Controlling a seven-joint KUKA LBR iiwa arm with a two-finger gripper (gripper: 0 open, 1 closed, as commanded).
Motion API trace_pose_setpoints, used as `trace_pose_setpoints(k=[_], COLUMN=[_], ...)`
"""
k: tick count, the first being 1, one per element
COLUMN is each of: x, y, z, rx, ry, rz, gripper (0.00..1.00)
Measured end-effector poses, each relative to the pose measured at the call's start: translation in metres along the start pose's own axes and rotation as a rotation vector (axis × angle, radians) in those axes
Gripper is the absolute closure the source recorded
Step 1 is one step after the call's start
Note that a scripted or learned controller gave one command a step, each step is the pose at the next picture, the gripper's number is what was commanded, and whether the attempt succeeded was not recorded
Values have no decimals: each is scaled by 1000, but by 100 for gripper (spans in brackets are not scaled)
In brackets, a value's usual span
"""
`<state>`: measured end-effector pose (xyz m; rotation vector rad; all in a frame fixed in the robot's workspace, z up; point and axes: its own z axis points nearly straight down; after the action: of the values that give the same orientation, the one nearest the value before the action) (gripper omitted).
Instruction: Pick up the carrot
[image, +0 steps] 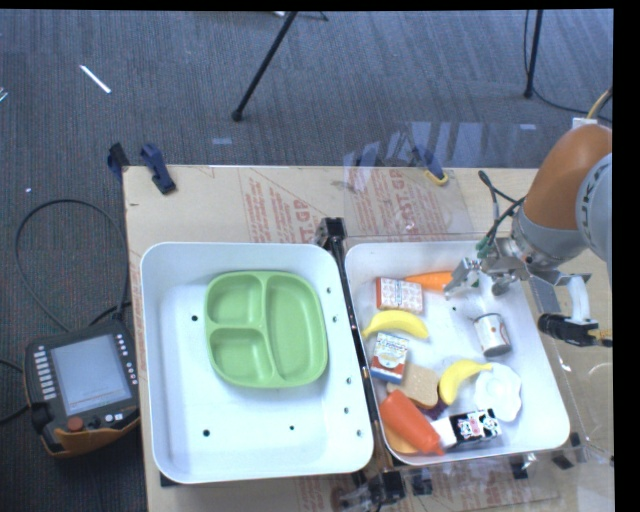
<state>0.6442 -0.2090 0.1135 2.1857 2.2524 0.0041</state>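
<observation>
Carrot (432, 281): in the right bin, near its far wall, lying roughly level with the tapered tip pointing to 9 o'clock; thick end at 3 o'clock meets the gripper's metal parts.
Gripper (468, 280): low over the right bin at the carrot's 3 o'clock end; fingers too small and cluttered to read, so cannot tell how far apart or whether anything sits between them.
Arm (565, 195): entering from 3 o'clock, orange band above the wrist, grey body crossing the bin's right wall.
Right bin (556, 385): crowded with play food.
Red carton (399, 294): just beside the carrot at its 7 o'clock, close to touching the tip.
Banana (396, 323): at 6 o'clock of the red carton, curved, near the divider.
Can (490, 334): at 5 o'clock of the gripper, tipped on its side, apart from the carrot.
Second banana (462, 376): at 6 o'clock of the can, resting against a white plate (505, 392).
Bread (421, 383): mid-bin, beside a small box (391, 355) at its 10 o'clock.
Orange bottle (408, 422): along the near wall, lying flat.
Left bin (170, 400): at 9 o'clock of the right bin, sharing the divider.
Green tray (266, 328): three compartments, centred in the left bin, well apart from the carrot.
</observation>
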Motion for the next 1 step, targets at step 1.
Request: trace_pose_setpoints(k=[1], x=[26], y=[0], z=[26], rx=[11], ry=[4], rz=[188], gripper=[0])
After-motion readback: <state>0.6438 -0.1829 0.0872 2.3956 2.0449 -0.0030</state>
